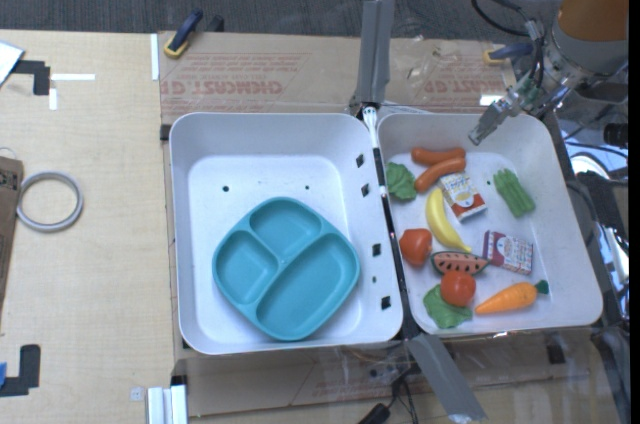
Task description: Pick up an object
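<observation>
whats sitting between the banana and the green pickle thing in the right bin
In the camera view, a small red-and-white carton lies between the banana and the green pickle, touching or nearly touching the banana, with bare bin floor on the pickle's side.

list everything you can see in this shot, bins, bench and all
left bin: 1, white, centre of view
right bin: 1, white, beside the left bin
divided plate: 1, teal, in left bin
sausages: 2, orange-red, top of right bin
banana: 1, yellow, middle of right bin
carrot: 1, orange, lower right bin
tomatoes: 2, red, lower left of right bin
watermelon slice: 1, red, between the tomatoes
leafy greens: 2, green, left side of right bin
green vegetable: 1, right side of right bin
small cartons: 2, red and white, right bin
tape roll: 1, grey, bench at left
clamp: 1, blue and yellow, bench top
gripper: 1, grey, above right bin's top edge
</observation>
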Available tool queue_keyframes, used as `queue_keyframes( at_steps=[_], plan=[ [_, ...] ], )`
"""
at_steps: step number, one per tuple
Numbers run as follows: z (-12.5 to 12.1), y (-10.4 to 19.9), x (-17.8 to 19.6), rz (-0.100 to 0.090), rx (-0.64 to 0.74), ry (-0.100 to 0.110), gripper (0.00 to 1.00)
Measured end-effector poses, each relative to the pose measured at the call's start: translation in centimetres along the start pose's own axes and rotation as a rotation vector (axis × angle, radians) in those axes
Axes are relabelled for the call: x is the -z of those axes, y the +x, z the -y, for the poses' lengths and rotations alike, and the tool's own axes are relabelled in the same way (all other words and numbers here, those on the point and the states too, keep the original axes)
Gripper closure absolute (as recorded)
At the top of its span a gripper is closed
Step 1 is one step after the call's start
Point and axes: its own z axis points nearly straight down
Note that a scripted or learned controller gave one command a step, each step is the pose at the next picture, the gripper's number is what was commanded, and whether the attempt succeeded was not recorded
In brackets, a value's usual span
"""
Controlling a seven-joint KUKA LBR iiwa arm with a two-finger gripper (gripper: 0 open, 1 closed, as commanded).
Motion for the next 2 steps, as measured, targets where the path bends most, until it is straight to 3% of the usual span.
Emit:
queue_keyframes(
  at_steps=[1, 2],
  plan=[
    [0.0, 0.0, 0.0, 0.0, 0.0, 0.0, 0.0],
    [-2.5, 4.3, -9.1, -0.003, -0.129, 0.002, 0.0]
  ],
)
